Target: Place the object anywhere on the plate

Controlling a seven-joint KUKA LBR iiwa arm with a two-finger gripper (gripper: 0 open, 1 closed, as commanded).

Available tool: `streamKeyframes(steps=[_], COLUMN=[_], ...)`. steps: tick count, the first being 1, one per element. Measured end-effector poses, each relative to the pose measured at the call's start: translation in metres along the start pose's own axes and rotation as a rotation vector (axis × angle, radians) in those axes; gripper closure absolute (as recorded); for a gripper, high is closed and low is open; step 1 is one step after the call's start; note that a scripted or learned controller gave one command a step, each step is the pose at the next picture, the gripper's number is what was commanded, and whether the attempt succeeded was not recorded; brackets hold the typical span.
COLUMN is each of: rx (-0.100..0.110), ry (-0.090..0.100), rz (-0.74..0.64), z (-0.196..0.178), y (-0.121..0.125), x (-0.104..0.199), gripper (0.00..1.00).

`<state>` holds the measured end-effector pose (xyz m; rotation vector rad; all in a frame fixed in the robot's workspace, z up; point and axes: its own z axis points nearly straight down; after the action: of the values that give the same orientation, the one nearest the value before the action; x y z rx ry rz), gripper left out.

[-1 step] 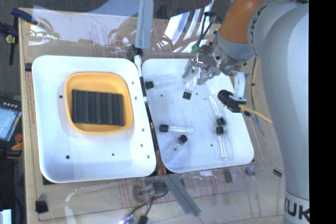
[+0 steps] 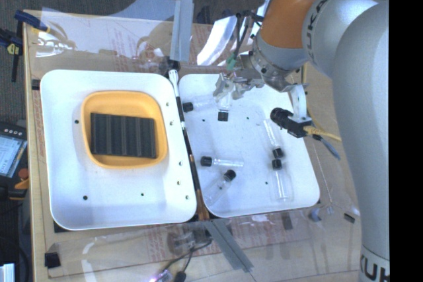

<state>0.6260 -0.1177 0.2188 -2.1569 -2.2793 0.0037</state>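
A yellow plate (image 2: 124, 102) with a dark ridged centre lies in the left white bin (image 2: 66, 195). Several clear tubes with black caps lie in the right white bin (image 2: 301, 195): one (image 2: 223, 160) near the bin's middle, one (image 2: 221, 185) in front of it, and two (image 2: 271, 134) (image 2: 281, 183) toward the right. A small black piece (image 2: 223, 116) and a black cap (image 2: 188, 106) lie at the back left of that bin. My gripper (image 2: 225, 90) hangs over the back of the right bin, just behind the small black piece. I see nothing held in it.
The grey arm with its orange band (image 2: 294, 10) reaches in from the right over the right bin's back corner. A black part (image 2: 289, 121) on the wrist juts over the bin's right side. A ridge (image 2: 182, 135) separates the two bins.
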Motion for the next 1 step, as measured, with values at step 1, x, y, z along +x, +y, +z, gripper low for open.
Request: streamKeyframes(steps=[1], rx=[-0.004], ry=[-0.002], rz=[-0.226], z=[-0.0289], y=[0.0295], x=[0.0402], gripper=[1.00])
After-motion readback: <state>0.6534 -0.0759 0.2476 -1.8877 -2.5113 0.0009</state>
